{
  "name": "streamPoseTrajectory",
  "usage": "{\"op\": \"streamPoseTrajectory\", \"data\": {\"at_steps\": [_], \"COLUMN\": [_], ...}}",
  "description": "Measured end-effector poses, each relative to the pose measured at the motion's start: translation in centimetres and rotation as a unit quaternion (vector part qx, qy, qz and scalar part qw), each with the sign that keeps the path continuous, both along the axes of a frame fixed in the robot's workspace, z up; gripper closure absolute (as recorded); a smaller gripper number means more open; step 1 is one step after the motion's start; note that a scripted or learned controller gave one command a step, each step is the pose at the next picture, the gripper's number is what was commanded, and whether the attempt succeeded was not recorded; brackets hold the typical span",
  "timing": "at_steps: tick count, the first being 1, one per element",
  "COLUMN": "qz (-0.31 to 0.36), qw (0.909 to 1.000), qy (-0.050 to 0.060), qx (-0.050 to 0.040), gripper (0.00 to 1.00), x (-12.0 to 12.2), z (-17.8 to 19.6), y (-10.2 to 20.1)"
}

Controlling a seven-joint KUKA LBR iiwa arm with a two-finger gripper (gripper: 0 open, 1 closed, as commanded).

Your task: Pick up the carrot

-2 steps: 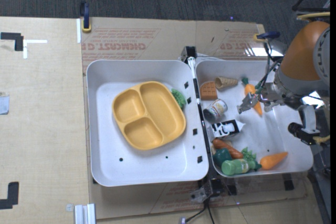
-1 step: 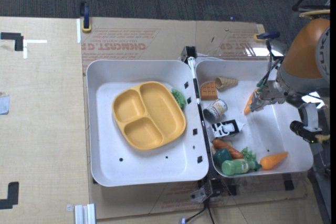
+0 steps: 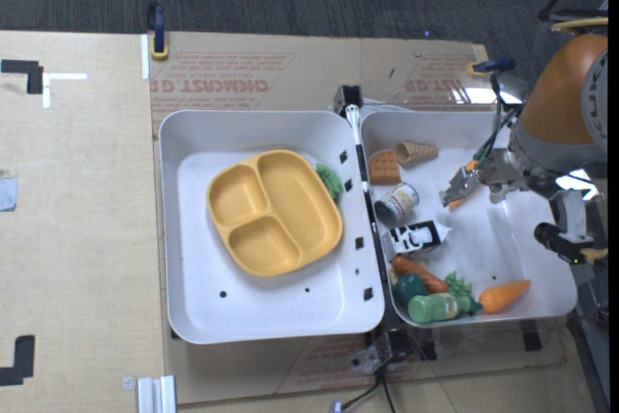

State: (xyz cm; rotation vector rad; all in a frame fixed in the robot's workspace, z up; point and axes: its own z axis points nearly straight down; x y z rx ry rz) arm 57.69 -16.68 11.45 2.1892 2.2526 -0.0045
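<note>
Hovering over the right bin [image 3: 503,237], jaws [image 3: 462,191] state unclear, carrot [image 3: 503,295] apart.

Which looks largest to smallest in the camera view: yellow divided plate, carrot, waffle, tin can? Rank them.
1. Yellow divided plate, by far the largest.
2. Carrot.
3. Waffle and tin can look about alike; I will not rank them.
</note>
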Motion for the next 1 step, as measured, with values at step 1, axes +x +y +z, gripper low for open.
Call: {"op": "streamPoseTrajectory", "data": {"at_steps": [1], "qz": [-0.007], "qw": [1.0], "qy": [-0.001], "qx": [0.0004], "gripper": [0.0], "x": [3.41], "z": [-2.26], "y": [1.54]}}
